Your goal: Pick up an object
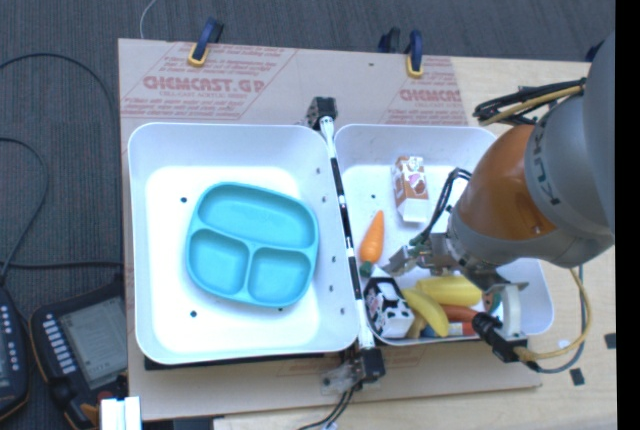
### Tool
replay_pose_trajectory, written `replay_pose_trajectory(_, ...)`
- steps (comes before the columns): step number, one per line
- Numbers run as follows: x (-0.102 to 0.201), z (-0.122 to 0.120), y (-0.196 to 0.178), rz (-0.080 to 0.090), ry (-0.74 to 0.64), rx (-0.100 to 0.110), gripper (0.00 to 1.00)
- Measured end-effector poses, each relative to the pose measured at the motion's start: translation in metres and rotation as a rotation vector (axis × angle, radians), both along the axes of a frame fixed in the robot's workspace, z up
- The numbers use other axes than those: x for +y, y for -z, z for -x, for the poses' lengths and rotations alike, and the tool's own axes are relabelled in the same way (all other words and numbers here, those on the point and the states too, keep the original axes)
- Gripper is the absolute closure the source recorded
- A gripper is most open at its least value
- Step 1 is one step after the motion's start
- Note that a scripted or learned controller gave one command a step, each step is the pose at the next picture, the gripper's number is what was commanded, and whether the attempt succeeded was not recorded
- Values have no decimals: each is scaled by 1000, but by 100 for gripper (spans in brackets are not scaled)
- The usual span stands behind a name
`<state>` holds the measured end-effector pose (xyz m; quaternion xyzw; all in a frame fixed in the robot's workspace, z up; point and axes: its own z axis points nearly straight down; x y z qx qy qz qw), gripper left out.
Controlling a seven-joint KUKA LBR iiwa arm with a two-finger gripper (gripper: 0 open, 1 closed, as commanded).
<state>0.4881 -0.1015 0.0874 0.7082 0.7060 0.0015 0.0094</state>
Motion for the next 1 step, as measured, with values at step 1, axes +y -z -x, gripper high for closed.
replay_pose_trajectory(1, 4, -28, 1, -8, -1, 15, 0)
